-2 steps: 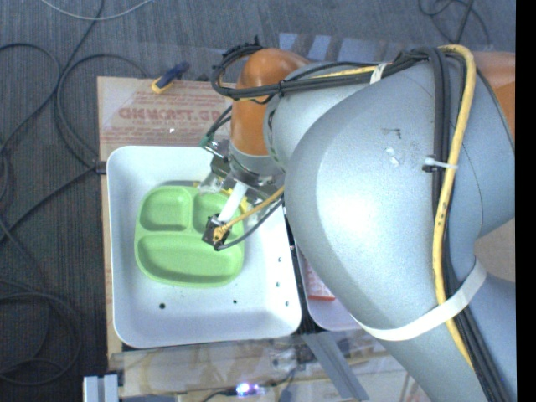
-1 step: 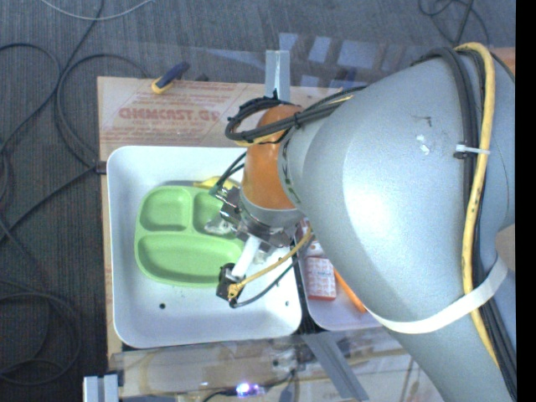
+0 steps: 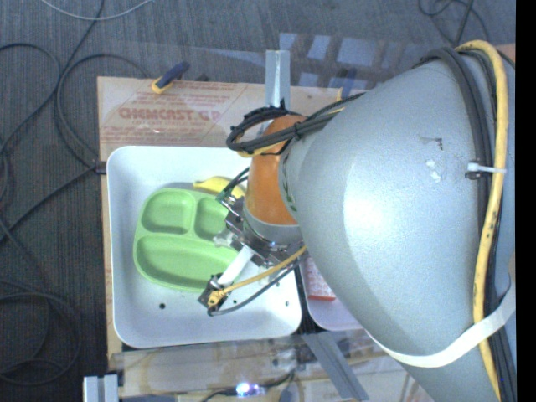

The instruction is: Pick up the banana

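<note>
The banana (image 3: 213,184) is yellow, and just a short piece of it shows in the left white bin (image 3: 134,308), at the far edge of a green divided plate (image 3: 178,239). The rest of it is hidden under the arm. My gripper (image 3: 238,223) hangs below the orange wrist band (image 3: 270,187), low over the plate's right side and close to the banana. The wrist and cables cover its tips.
The big grey arm body (image 3: 402,216) blocks most of the right bin (image 3: 328,315), where a corner of a red-printed packet (image 3: 316,280) shows. A blue and yellow tool (image 3: 170,75) lies on the brown board behind the bins.
</note>
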Available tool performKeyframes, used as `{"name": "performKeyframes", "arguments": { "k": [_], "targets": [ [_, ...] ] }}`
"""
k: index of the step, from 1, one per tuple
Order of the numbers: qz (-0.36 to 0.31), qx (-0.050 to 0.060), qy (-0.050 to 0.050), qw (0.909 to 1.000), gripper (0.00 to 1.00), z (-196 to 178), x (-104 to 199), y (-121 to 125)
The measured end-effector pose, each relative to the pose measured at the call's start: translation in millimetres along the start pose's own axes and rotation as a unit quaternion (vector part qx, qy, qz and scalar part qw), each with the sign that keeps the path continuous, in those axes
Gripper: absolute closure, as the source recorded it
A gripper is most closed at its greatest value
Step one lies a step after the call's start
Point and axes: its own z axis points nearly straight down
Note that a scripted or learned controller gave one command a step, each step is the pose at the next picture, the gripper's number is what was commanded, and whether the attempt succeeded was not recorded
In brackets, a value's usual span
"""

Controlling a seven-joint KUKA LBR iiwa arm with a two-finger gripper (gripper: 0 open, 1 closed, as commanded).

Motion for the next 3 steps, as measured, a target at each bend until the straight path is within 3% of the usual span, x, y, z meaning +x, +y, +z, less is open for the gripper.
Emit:
{"name": "performKeyframes", "arguments": {
  "k": [1, 2, 3],
  "targets": [
    [0.018, 0.001, -0.004, 0.9998, 0.0, 1, 66, -84],
    [0.02, 0.003, -0.015, 0.9997, 1.0, -1, 61, -83],
    [0.142, -0.001, -0.001, 0.9899, 1.0, -70, 74, -74]
  ]
}}
